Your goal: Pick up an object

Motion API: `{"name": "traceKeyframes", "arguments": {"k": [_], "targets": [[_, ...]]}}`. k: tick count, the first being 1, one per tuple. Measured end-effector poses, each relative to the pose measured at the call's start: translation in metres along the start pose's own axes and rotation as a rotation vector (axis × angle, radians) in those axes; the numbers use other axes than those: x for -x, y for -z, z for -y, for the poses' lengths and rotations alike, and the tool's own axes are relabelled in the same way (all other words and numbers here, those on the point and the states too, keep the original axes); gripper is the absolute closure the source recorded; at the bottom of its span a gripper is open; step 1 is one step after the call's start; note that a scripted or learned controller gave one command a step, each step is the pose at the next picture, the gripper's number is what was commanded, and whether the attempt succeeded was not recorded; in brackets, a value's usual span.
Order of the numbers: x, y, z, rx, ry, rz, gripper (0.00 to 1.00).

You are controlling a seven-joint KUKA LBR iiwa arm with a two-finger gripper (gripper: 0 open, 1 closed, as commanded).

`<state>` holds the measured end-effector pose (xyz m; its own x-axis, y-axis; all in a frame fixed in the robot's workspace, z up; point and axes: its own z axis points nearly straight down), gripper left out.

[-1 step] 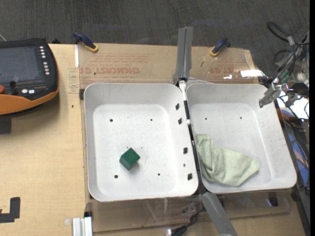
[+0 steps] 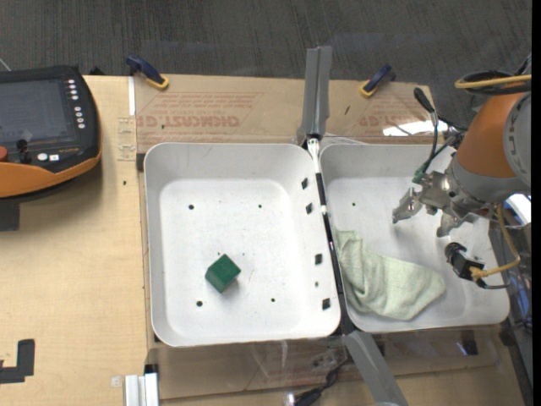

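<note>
Claw fingers are seen spread apart above the right bin, with nothing held between them; the claw hangs from a grey arm with an orange band that reaches in from the right side of the view. No object has been picked up yet, so the task is judged to be at an early stage, with the whole grasp and lift left to do. Two candidate objects are seen. A pale green cloth lies crumpled on the floor of the right bin, toward its near edge, below and slightly left of the claw and apart from it. A small green block rests on the floor of the left bin, toward its near left part, well apart from the claw and on the far side of the divider where the two bins meet. The cloth is judged the closer target, since the claw is over the same bin. Both white bins are set side by side on a cardboard sheet, which is held to the tabletop by clamps at the far edge. A control pendant with a dark screen lies on the tabletop at the far left.
</note>
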<state>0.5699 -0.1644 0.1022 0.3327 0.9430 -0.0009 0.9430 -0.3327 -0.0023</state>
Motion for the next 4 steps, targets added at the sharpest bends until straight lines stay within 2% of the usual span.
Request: {"name": "traceKeyframes", "arguments": {"k": [1, 2, 3, 4], "targets": [[-0.082, 0.089, -0.01, 0.001, 0.144, 0.0, 0.0], [-0.165, 0.099, -0.014, 0.003, 0.482, 0.001, 0.0], [-0.225, 0.089, -0.015, 0.002, 0.498, 0.001, 0.0], [-0.225, 0.089, -0.015, 0.002, 0.498, 0.002, 0.0]]}}
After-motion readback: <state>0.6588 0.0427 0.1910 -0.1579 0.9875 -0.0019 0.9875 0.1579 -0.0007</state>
